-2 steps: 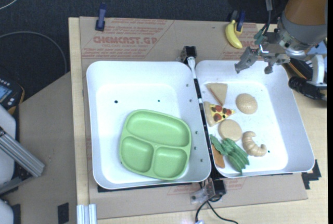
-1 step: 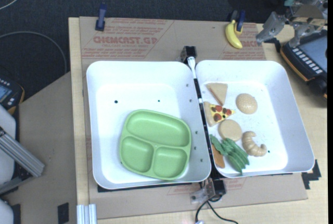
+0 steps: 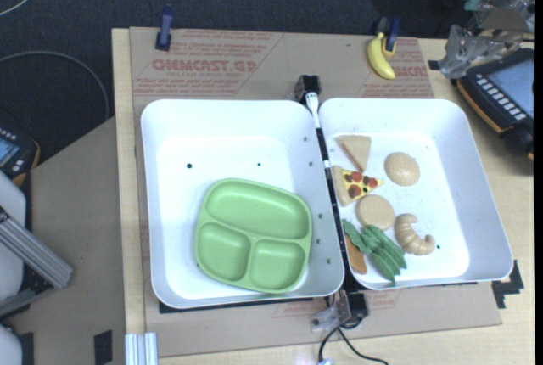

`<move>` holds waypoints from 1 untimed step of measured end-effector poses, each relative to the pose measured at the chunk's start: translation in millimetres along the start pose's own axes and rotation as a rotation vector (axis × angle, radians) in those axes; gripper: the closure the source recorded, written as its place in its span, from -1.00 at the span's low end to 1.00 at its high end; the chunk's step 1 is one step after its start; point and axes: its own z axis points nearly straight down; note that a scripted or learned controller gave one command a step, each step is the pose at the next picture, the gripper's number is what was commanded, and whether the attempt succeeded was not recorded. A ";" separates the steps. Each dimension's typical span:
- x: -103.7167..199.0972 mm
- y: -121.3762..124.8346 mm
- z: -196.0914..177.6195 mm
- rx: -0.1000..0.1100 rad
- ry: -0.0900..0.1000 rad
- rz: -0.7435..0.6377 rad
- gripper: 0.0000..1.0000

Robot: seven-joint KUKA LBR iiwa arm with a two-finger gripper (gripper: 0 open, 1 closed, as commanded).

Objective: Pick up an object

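Note:
The right bin holds several toy foods: a tan sandwich wedge, a pizza slice, a round bun, a flat tan cookie, a croissant, green pea pods and an orange carrot piece. My gripper hangs at the upper right, outside the bin's far right corner and well above and away from the food. It looks like grey metal with nothing seen in it.
A green divided plate lies in the left bin. A yellow banana rests on the cardboard behind the right bin, next to a blue clamp. An orange-edged tablet sits at the far right.

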 end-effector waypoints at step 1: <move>-20.8 -43.1 20.8 0.010 0.003 0.004 1.00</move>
